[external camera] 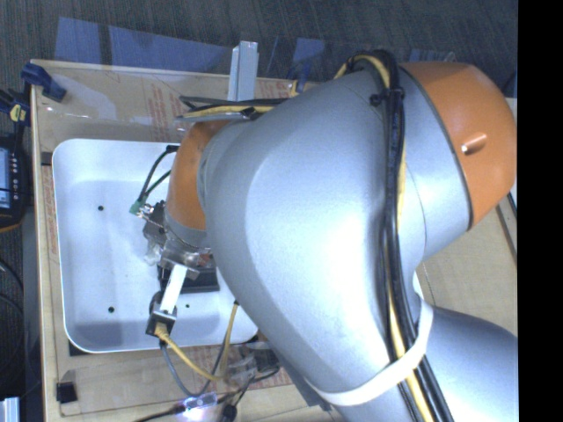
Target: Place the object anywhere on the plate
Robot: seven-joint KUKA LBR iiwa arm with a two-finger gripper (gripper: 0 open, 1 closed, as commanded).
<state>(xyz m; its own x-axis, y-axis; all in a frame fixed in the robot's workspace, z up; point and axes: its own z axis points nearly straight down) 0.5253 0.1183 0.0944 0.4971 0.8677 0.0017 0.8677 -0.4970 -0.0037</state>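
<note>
Looming closest, the grey arm reaches across the white bin at the view's left, its gripper over the bin's floor, whether spread or pressed together I cannot tell.

Arm: one, grey. Orange sections on it: two were counted, large one near right, smaller one lower toward wrist.
Claw: one.
White bin: one was counted on tabletop.
Small dark dots on bin floor: two.
Grey upright post at far edge: one.
Blue clamp at far left corner: one.
Blue sheets beyond tabletop: three were seen.
</note>
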